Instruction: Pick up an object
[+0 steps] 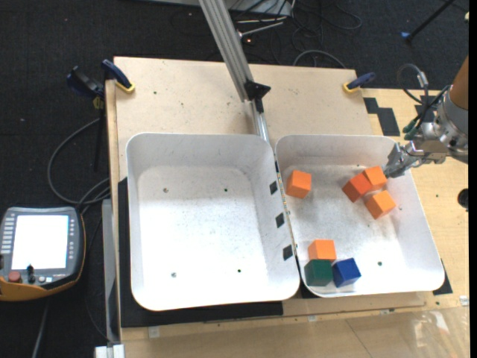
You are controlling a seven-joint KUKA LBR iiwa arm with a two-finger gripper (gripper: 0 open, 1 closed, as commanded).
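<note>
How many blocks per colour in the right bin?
Orange blocks: 5, at
Green block: 1
Blue block: 1
Total: 7, all in the right bin

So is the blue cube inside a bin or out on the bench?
Inside. The blue cube sits in the right bin, near its front wall, beside a green cube.
</note>
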